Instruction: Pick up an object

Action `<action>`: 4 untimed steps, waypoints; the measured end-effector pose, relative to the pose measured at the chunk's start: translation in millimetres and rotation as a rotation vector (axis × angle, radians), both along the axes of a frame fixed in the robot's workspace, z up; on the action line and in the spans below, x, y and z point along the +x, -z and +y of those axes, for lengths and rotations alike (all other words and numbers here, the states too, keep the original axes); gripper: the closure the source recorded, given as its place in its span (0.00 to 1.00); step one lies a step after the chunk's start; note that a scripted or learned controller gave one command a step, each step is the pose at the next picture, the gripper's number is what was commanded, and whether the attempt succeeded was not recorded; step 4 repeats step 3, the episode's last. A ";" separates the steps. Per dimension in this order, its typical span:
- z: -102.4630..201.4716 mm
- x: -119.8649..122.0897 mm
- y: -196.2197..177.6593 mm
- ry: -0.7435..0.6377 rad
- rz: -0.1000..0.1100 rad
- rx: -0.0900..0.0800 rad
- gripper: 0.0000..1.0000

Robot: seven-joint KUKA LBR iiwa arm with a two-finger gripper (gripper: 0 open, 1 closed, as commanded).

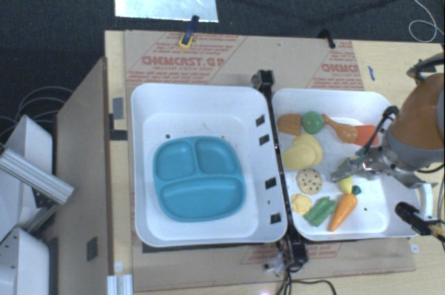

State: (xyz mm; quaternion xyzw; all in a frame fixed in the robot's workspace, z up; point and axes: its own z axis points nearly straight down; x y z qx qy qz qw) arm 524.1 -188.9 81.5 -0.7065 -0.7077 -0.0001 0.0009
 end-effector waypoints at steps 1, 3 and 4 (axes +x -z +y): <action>-1.9 1.8 -13.7 0.001 -0.006 -0.003 1.00; 145.5 58.7 -110.0 -0.011 -0.016 0.001 1.00; 145.5 58.7 -110.0 -0.011 -0.016 0.001 1.00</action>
